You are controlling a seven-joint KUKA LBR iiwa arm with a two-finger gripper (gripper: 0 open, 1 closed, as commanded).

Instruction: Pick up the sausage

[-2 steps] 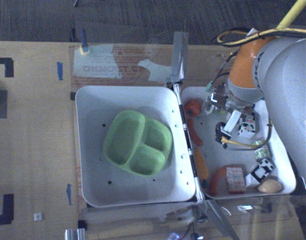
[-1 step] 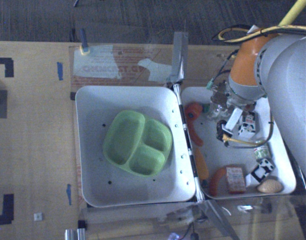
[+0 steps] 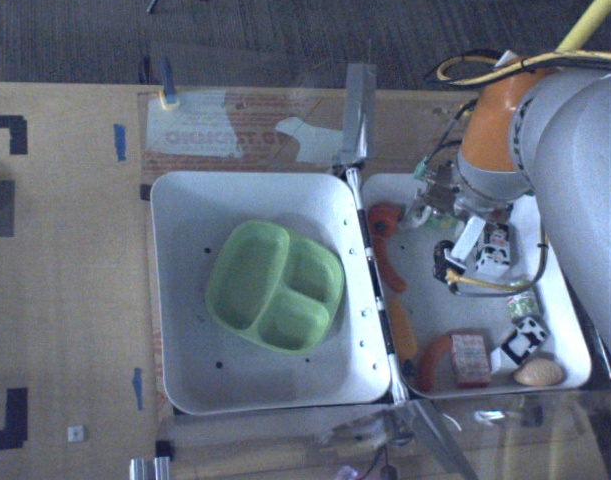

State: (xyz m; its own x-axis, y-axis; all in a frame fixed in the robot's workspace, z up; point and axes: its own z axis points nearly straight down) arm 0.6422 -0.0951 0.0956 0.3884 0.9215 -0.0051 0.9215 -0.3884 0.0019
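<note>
In the right bin [image 3: 565, 368], a reddish-brown curved sausage [image 3: 433, 360] lies near the front wall, touching a pinkish box [image 3: 470, 358]. My gripper [image 3: 425, 208] hangs over the back left part of that bin, well behind the sausage and just right of a red curved pepper-like piece [image 3: 385, 230]. The wrist and its fittings cover the gripper's tip. Nothing shows between its fingers.
An orange carrot-like stick [image 3: 400, 330] lies along the right bin's left wall. A black-and-white toy [image 3: 526, 339], a beige lump [image 3: 538, 372] and a small greenish item [image 3: 522, 305] sit at its front right. A green divided plate [image 3: 275, 286] rests in the left bin [image 3: 185, 228].
</note>
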